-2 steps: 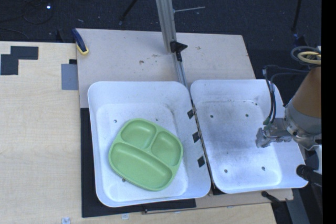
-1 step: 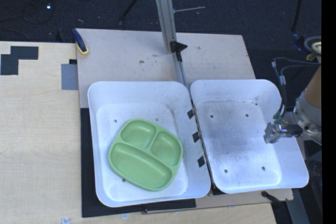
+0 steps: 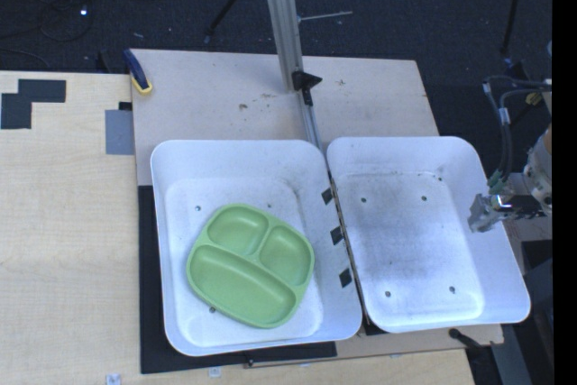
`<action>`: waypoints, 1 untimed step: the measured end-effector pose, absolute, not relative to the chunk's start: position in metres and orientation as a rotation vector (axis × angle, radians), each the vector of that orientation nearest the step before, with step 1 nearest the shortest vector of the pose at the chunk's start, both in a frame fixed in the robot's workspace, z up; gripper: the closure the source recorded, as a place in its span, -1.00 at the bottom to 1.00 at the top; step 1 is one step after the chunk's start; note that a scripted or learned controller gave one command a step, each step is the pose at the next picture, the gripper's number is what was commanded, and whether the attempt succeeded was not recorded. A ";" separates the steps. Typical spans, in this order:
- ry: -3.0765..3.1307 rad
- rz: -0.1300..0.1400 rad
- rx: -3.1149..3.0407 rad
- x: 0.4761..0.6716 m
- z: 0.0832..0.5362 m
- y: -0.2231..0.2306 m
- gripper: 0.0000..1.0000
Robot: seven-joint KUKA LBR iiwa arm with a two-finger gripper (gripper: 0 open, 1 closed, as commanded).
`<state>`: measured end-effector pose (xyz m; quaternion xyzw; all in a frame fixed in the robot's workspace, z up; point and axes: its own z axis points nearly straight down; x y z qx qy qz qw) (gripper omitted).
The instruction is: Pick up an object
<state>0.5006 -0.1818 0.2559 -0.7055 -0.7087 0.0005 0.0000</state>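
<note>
A light green divided plate (image 3: 251, 264) with three compartments lies flat in the left white bin (image 3: 171, 167), toward its front middle. The gripper (image 3: 489, 211) hangs at the right rim of the right white bin (image 3: 397, 153), far from the plate. It is small and partly cut off by the view's edge. Nothing shows between or under it.
An upright aluminium post (image 3: 281, 18) stands behind the seam between the bins. Black clips (image 3: 334, 234) line that seam. A blue and yellow tool (image 3: 137, 70) lies at the bench's back left corner. The right bin's floor is scuffed grey.
</note>
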 end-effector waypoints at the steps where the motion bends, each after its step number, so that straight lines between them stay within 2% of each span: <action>1: -2.225 0.005 -2.207 0.515 0.241 -0.124 1.00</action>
